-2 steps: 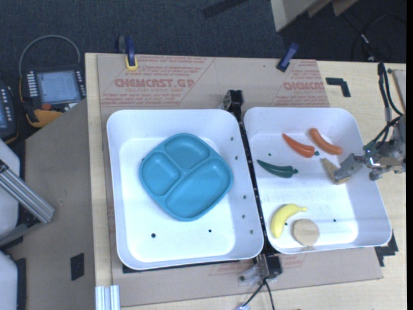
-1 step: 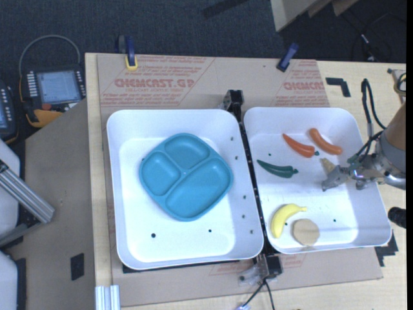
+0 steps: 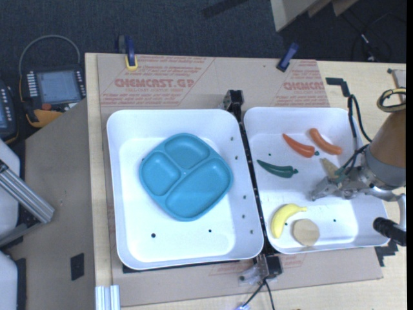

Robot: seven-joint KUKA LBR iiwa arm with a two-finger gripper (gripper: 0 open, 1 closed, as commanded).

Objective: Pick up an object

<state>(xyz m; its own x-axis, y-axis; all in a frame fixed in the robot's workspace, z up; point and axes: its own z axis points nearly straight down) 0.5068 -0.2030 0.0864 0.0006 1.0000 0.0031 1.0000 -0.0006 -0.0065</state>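
Nearest, in the right bin (image 3: 284, 245), a yellow banana (image 3: 284, 217) lies touching a round tan biscuit (image 3: 306, 232). Just above them the jaws (image 3: 327, 189) reach in from the right, low over the bin floor; whether they are apart or together cannot be told, and nothing shows between them. Farther back lie a green pepper (image 3: 278, 168), a red chili (image 3: 298, 145) and a sausage (image 3: 324, 141). The left bin (image 3: 129, 237) holds a blue divided plate (image 3: 186, 175). On the counter (image 3: 161, 76), the far cardboard reads "CHEMCAST".

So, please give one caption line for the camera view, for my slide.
End effector low in the right bin near toy foods; blue divided plate in the left bin.
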